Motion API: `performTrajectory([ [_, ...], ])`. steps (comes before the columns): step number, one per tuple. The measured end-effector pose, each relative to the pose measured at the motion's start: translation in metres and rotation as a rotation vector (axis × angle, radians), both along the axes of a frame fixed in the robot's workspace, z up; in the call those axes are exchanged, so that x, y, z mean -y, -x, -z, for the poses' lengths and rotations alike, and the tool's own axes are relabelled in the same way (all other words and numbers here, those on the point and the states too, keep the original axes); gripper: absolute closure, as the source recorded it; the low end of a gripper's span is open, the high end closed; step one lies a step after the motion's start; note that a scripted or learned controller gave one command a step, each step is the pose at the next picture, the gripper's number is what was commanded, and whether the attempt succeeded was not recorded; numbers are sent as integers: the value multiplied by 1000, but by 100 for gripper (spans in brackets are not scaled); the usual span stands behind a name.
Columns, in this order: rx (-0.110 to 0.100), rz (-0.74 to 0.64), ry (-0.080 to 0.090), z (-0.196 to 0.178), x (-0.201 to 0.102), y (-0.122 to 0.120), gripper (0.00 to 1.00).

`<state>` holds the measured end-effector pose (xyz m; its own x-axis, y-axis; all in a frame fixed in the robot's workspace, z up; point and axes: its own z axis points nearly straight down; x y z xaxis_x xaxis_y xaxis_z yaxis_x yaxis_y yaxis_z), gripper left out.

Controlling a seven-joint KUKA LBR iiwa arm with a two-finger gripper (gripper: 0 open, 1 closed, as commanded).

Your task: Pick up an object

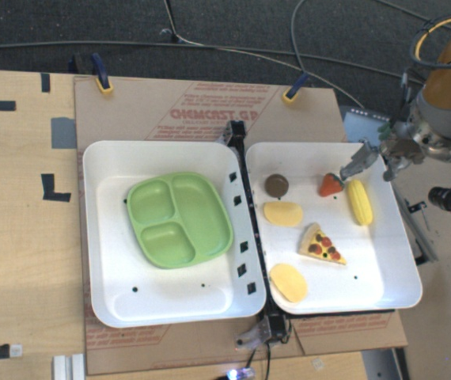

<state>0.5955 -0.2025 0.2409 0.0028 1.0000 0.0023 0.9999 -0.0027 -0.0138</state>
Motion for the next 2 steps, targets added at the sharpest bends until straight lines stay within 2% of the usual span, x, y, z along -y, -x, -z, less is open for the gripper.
performTrajectory([
  [1,13,-4,3,-8,-1,-3,0],
  [2,9,-4,2,43,-9,5,0],
])
